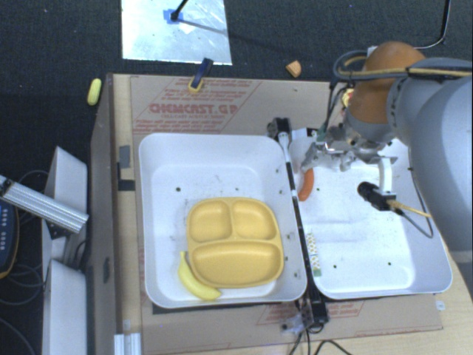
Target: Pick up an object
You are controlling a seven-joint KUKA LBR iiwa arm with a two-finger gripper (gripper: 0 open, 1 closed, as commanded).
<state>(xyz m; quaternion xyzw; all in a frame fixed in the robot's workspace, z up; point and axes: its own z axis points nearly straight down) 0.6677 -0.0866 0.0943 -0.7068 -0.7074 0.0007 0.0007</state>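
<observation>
1. Claw (322,155) hangs over the far left corner of the right bin (384,272), at the end of the grey arm (436,124) that reaches in from the right. Whether it is spread or pressed together cannot be told from this slant.
2. Just beside the claw, on its near-left side, an orange carrot-shaped piece (304,184) lies on the floor of the right bin, close against the bin's left wall. Nothing shows it to be gripped.
3. Across that wall, in the left bin (170,168), a yellow divided tray (235,241) sits toward the near right corner, with three compartments facing up.
4. A banana (194,279) lies at the tray's near left corner, touching it, near the bin's near edge.
5. Beyond the bins, on the surface (244,98), a small blue and yellow item (199,75) rests at the far edge.
6. Off the surface, on the dark floor (44,35), lie a shiny sheet (176,21), a small orange lump (293,68) and a small yellow piece (94,91).
</observation>
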